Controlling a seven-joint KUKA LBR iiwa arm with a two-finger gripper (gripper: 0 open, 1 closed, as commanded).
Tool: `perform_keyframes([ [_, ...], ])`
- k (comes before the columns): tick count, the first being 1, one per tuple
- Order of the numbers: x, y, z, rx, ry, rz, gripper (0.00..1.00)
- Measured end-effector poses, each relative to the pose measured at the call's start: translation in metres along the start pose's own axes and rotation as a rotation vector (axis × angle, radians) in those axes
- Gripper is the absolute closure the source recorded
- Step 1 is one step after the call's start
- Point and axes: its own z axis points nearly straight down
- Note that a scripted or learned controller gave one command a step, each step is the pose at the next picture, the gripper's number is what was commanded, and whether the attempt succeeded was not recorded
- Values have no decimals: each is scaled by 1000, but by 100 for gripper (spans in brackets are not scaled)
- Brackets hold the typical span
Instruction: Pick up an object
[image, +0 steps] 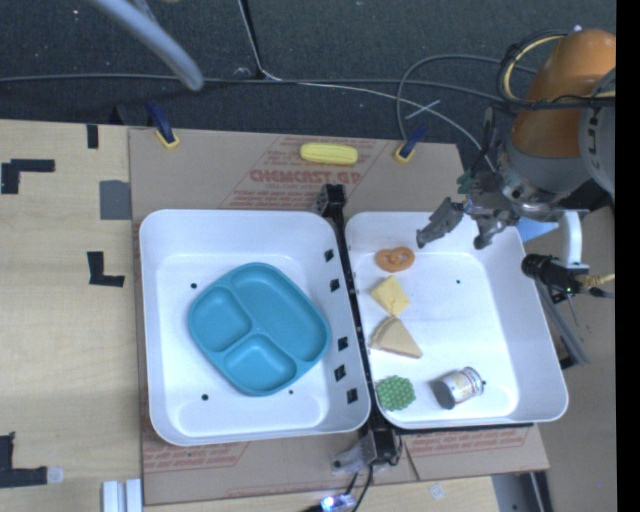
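While end effector (463, 226) hovers open, pretzel (395, 260) beside

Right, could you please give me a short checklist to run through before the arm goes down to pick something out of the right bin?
1. Tool is open: ok, its two fingers are spread apart.
2. Tool carries nothing: ok, no object sits between the fingers.
3. Tool is over the right bin: ok, at its far edge.
4. Nearest target is free to take: ok, the orange pretzel-like piece lies apart from the yellow block.
5. Other targets lie apart: ok for the metal can and green ball; the yellow block and cheese wedge may touch, cannot tell.
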Motion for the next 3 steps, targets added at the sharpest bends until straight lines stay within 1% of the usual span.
perform_keyframes([
  [1, 0, 2, -9, -14, -2, -3, 0],
  [2, -8, 4, 51, -9, -2, -2, 0],
  [3, -13, 6, 94, -12, -2, -3, 0],
])
